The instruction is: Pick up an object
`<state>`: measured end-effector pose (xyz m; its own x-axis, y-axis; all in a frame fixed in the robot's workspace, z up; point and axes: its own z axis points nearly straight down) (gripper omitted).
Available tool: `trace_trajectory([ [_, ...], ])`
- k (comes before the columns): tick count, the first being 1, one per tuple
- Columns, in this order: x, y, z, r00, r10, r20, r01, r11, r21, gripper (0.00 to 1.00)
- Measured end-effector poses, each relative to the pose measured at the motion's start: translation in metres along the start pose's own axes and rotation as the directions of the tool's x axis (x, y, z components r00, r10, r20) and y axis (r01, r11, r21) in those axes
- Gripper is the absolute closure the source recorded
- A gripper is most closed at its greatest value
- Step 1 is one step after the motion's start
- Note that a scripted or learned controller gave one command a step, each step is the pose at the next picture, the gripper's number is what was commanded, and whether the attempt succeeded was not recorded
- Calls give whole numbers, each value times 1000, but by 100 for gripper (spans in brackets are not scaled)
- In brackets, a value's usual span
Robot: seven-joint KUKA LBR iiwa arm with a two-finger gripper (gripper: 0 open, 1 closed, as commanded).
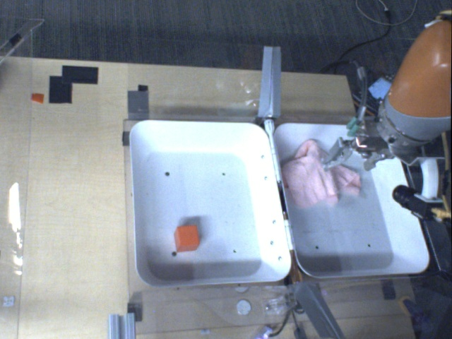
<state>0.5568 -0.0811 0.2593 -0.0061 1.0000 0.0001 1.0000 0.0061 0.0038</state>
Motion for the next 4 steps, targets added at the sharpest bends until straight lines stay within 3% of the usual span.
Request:
trace_trajectory([
  [1, -35, 31, 89, 1000, -6, 0, 6, 1000, 0, 0],
  [2, -43, 44, 161, 994, -107, 3, 107, 994, -10, 0],
  [3, -9, 50, 165, 983, -182, 8, 182, 983, -18, 0],
  [4, -10, 46, 165, 982, -191, 9, 191, 981, -21, 0],
])
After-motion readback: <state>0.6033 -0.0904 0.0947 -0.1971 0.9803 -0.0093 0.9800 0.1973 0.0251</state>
